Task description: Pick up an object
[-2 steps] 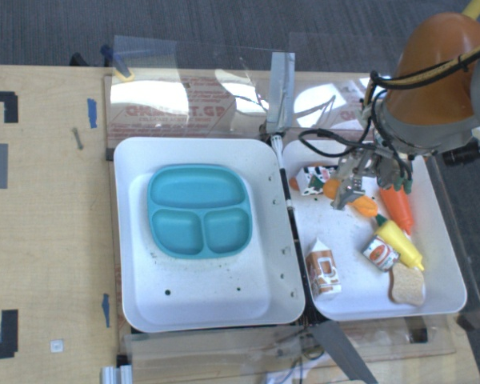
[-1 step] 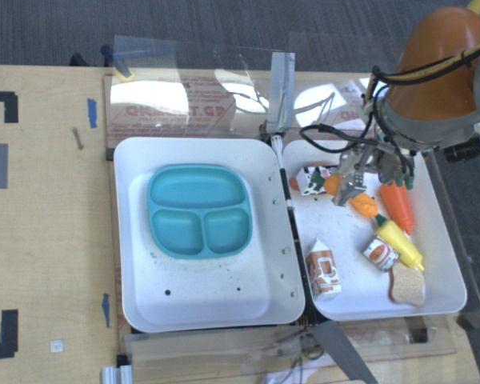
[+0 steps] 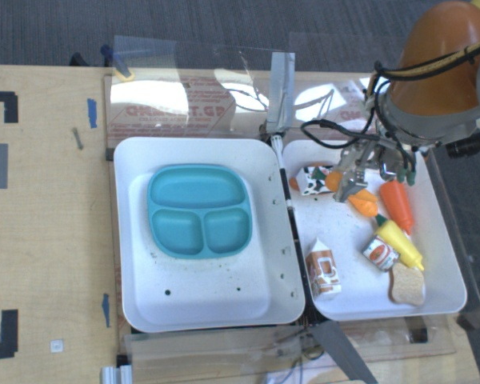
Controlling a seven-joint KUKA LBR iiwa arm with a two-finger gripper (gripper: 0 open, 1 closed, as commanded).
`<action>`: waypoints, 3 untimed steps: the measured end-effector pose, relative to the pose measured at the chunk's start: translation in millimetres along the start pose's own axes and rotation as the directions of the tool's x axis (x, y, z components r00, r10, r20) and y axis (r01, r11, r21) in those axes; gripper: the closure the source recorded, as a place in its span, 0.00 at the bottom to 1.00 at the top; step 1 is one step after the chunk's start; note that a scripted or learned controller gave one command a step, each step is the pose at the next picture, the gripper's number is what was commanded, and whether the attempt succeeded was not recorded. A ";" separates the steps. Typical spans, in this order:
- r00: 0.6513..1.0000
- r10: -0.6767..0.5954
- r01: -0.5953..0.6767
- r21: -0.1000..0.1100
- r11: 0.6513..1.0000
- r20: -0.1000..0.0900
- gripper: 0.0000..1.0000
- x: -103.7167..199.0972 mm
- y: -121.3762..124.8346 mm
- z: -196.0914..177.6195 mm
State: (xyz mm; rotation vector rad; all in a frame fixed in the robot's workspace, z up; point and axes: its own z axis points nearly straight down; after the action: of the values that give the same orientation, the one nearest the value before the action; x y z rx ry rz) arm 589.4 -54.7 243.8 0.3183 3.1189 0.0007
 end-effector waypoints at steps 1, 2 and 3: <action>0.979 0.204 -0.204 0.003 0.979 -0.006 1.00 100.4 -44.0 -46.7; 0.980 0.201 -0.201 0.003 0.980 -0.014 1.00 83.4 42.5 -12.8; 1.000 0.019 -0.019 0.002 1.000 -0.012 1.00 138.2 125.7 69.9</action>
State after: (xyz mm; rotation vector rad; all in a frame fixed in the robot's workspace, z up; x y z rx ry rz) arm 479.9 96.3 173.1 0.3497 3.1273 -0.0003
